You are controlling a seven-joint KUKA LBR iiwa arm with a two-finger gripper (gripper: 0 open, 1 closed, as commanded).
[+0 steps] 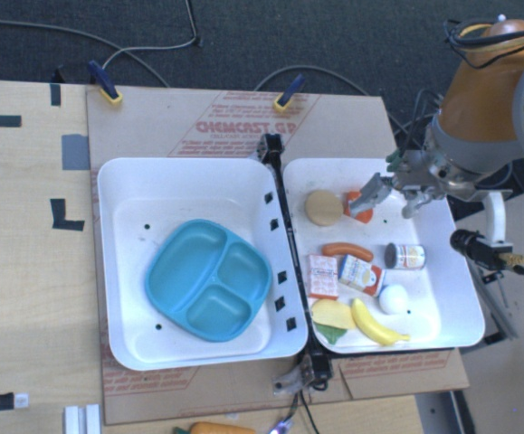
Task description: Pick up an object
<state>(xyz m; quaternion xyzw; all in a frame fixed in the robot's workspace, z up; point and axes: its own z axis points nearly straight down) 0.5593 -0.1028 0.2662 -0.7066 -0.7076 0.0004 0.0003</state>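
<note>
Two white bins sit side by side, the right bin (443, 269) crowded with toy food. The gripper (390, 199) hangs over its far edge, fingers spread apart, nothing between them; the arm's upper part is cut off by the frame. An orange-red piece (362, 208) lies partly hidden behind one finger (371, 193), just beside a round tan bun (324, 208). Nearer than the bun lie a sausage (347, 251), a small jar (406, 257) and a banana (375, 323). The left bin (121, 242) holds a blue divided plate (209, 279).
</note>
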